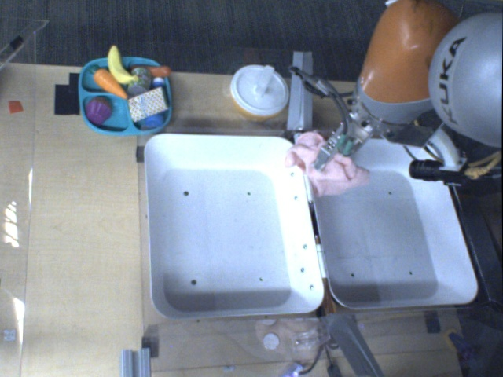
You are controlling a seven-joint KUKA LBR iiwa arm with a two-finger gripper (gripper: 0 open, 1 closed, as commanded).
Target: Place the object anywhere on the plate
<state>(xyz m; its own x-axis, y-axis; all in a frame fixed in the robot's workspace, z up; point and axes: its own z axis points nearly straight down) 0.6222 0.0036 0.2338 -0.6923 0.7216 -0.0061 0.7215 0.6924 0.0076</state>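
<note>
My gripper (328, 152) is down at the far left corner of the right bin (409, 234), right on top of a crumpled pink cloth (334, 171). The cloth lies bunched against that corner, with 1 fold spilling over the rim toward the left bin (220, 226). From this slanted view I cannot tell how my gripper is set, or whether any of the fabric is actually caught in it; the tip merges with the folds.

I judge that I am at the grasping step: the object is not lifted, and it is nowhere near a plate. The nearest thing to a plate that I can see is the blue divided tray (124, 96) of toy food beyond the far left corner of the left bin, with a white lidded cup (259, 90) standing between it and me. Both are well apart from the cloth.

The next move calls for a secure pinch on the bunched part, then a straight lift high enough to clear the rim where the 2 bins meet. Soft fabric may slip or drag, so I would rise slowly before carrying it left.
</note>
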